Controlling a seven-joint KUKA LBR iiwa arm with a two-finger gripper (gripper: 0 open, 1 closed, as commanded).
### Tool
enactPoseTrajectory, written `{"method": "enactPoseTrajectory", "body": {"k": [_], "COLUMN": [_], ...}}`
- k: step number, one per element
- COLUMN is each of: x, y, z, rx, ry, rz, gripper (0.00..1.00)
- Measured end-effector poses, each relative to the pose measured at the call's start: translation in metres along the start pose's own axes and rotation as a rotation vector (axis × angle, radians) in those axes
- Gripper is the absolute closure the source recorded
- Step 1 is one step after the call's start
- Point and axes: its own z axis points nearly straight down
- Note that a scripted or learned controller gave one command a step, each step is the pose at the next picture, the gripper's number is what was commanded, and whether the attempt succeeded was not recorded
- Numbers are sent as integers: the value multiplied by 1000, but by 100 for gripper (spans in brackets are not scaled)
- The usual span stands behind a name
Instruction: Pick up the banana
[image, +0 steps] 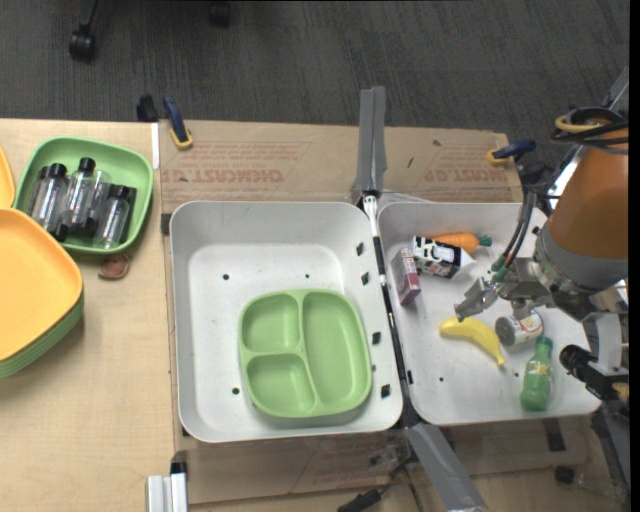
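Note:
The yellow banana (477, 337) lies flat in the right bin (440, 400), near its middle, curving toward the front right. My gripper (482, 298) hangs just above the banana's far side, reaching in from the right under the arm's orange band (598, 215). Nothing shows held in it. The banana's right end lies next to a small can (521, 329).
Also in the right bin: a carrot (460, 240), a black-and-white toy (437, 257), a purple box (405, 277) and a green bottle (537, 375). The left bin (200, 300) holds a green divided tray (305, 352). Orange plates (30, 290) and a green dish of bottles (85, 205) sit far left.

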Motion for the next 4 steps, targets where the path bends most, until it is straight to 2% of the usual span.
{"method": "enactPoseTrajectory", "body": {"k": [1,2,3,4], "x": [-28,-11,-12,55], "y": [-23,-3,-4,8], "z": [112,111,103,-12], "rx": [0,-3,0,-2], "ry": [1,0,0,-1], "rz": [262,204,210,229], "gripper": [0,0,100,100]}}
